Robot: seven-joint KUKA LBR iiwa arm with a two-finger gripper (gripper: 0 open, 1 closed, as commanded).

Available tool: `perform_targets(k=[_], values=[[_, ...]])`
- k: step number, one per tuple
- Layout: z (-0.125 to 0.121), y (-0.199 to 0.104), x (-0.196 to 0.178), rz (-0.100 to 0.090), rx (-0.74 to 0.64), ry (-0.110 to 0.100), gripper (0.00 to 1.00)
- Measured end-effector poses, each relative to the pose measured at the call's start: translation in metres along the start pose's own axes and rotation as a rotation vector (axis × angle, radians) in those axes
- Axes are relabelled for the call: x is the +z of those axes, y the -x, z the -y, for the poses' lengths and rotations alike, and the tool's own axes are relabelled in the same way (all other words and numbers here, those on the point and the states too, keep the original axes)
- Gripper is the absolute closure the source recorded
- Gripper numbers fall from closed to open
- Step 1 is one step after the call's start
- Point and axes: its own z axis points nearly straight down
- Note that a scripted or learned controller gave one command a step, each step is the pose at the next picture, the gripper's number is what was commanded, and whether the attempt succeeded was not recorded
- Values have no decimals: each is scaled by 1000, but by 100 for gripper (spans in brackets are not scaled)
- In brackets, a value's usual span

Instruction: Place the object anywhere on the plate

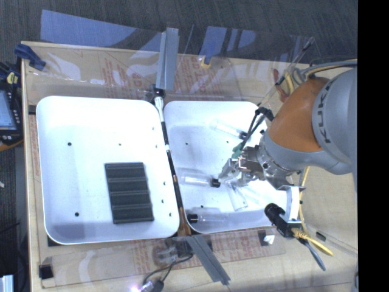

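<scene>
Two white bins sit side by side — the left bin (55,163) holds a dark ribbed plate (129,192), lying flat. Over the right bin (200,120) the gripper (236,174) hangs low among clear plastic tubes (196,179) — one touching it.

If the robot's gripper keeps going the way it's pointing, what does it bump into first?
Probably the clear tube with a black cap just ahead of the gripper, in the right bin. Depth is hard to judge from above.

Black ribbed plate (129,192) in white bin (55,120).
</scene>
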Motion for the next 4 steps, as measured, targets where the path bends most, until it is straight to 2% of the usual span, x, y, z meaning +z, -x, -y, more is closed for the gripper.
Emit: perform_targets(k=[1, 2, 3, 4], values=[[-41, -95, -52, 0, 266, -2, 100], [-85, -206, -8, 1, 384, -4, 100], [-23, -142, 8, 1, 54, -4, 100], [40, -186, 8, 1, -2, -3, 100]])
